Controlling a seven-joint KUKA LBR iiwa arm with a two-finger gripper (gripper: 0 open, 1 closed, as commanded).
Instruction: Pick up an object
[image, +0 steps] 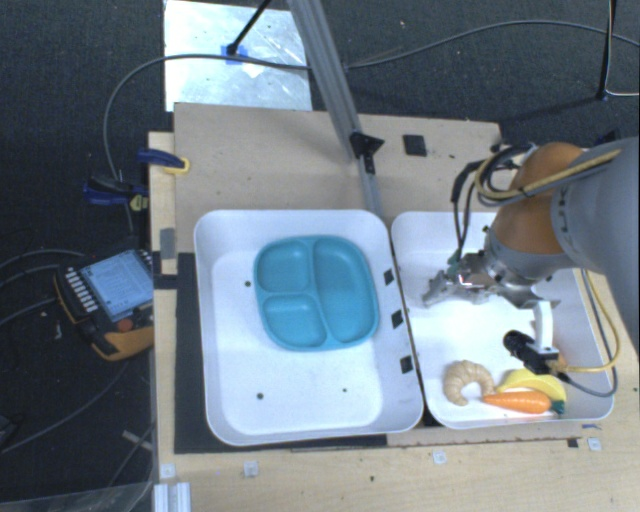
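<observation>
Surface: a brown board (270, 150) that carries both bins; its back right corner is covered by the arm.
Left bin (225, 340): white and shallow, all of its rim can be seen.
Blue plate (317, 292): lies flat in the back half of the left bin, with three compartments; I see nothing inside them.
Right bin (470, 335): white, just beside the left bin; the arm hides a part of its back and its right side.
Arm (590, 215): grey with an orange band, comes in from the right and is cut off by the picture edge.
Gripper (435, 290): over the back left part of the right bin, pointing toward the wall between the bins, well apart from the food.
Jaws: small and blurred, they melt into the white floor of the bin; I cannot tell if they are open or closed, and nothing is seen between them.
Croissant (468, 380): on the floor of the right bin near the front, curled, fully visible.
Carrot (517, 402): orange, lies along the front wall, just right of the croissant; whether the two touch is not clear.
Banana (535, 381): yellow, directly behind the carrot and touching it; its lower edge is hidden by the carrot.
Grey pole (330, 70): runs at a slant over the board, cut off at the top edge.
</observation>
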